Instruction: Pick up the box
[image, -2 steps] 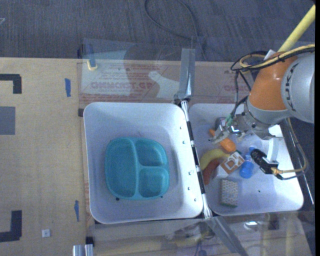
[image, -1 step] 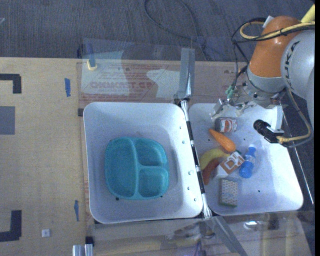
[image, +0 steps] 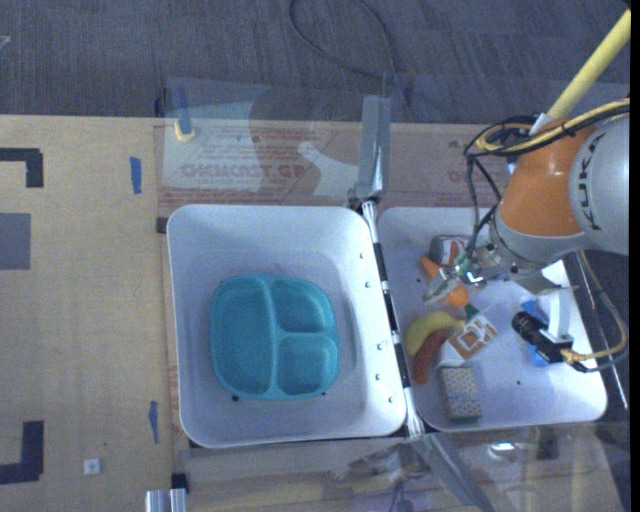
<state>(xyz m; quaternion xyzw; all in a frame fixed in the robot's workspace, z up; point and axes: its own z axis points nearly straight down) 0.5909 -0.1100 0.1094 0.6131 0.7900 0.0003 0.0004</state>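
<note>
The box (image: 472, 338) is small, white with orange patches, and lies tilted in the middle of the right bin (image: 580, 395). My gripper (image: 453, 282) hangs low over the upper left part of that bin, a short way up and left of the box and apart from it. It sits right over a small orange object (image: 457, 296). Nothing can be made out between the gripper's tips at this scale.
A yellow banana (image: 430, 327) and a red piece (image: 427, 357) lie left of the box, and a grey speckled block (image: 461, 391) lies below it. A can (image: 444, 247) stands near the bin's top. The left bin (image: 200, 240) holds a teal divided plate (image: 273, 337).
</note>
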